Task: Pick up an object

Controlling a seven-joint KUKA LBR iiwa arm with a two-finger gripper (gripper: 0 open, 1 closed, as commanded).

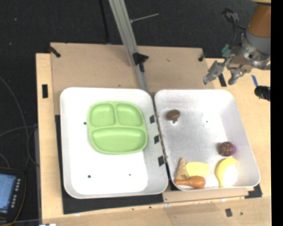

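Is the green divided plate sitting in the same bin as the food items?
No, the green divided plate lies alone in the left bin, while the food items are in the right bin.

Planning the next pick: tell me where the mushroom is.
The mushroom sits alone in the right bin, near its far left corner, beside the divider between bins.

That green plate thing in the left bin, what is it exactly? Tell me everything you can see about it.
The green plate is a pale lime divided tray with rounded corners that looks like smooth plastic. Raised ridges split it into three compartments: two smaller ones along the far side and one wide one along the near side. It lies flat and right side up, slightly turned, in the far half of the left bin, resting on the bin's white floor. Nothing else touches it.
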